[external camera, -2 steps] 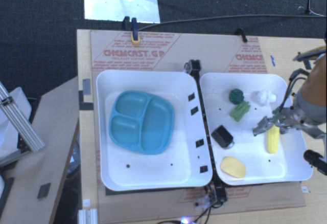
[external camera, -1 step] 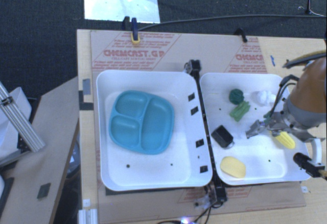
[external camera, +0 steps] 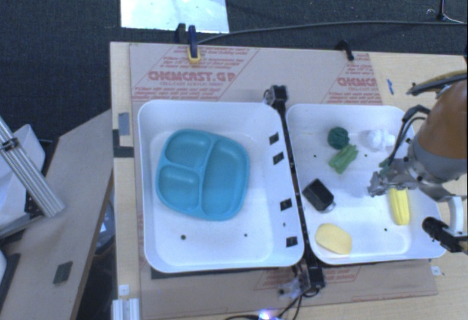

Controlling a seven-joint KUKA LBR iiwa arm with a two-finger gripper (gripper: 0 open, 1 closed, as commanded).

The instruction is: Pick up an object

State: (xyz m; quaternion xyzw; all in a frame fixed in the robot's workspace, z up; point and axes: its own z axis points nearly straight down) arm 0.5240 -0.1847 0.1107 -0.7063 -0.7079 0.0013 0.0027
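Corn cob (external camera: 399, 207) beside gripper (external camera: 380, 185); "CHEMCAST GP" sheet (external camera: 191, 77).

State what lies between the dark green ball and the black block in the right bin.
In the camera view, a light green block lies between the dark green ball and the black block.
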